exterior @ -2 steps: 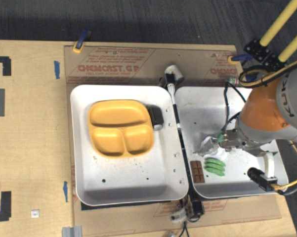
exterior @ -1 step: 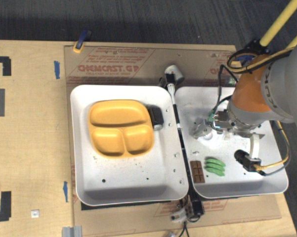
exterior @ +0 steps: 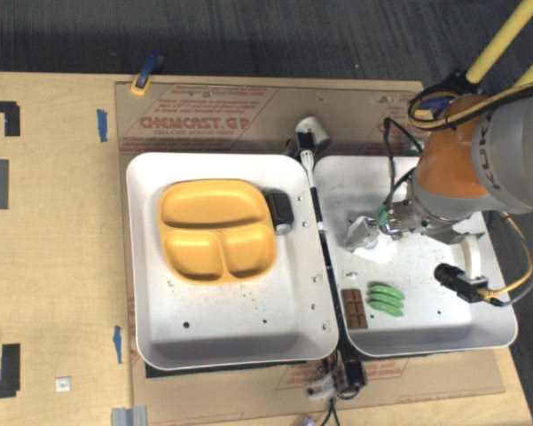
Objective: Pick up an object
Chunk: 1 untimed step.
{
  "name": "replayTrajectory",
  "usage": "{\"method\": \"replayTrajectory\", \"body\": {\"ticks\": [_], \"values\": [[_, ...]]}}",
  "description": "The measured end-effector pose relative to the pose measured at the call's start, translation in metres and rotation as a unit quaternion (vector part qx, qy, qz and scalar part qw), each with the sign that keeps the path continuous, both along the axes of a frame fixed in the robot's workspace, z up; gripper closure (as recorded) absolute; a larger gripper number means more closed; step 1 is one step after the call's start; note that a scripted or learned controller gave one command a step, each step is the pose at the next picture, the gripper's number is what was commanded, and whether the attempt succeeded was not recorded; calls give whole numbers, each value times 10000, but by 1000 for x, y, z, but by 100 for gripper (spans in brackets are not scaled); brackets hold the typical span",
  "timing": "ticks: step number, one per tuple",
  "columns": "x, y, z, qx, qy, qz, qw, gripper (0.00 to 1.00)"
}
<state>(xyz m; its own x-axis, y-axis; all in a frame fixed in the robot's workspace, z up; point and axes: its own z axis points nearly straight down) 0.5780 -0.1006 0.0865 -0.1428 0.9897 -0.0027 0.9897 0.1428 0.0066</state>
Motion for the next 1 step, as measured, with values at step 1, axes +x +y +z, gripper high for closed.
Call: {"method": "replayTrajectory", "body": {"ticks": [1], "values": [[2,-1,13,-8,-36,-6,10000,100]]}}
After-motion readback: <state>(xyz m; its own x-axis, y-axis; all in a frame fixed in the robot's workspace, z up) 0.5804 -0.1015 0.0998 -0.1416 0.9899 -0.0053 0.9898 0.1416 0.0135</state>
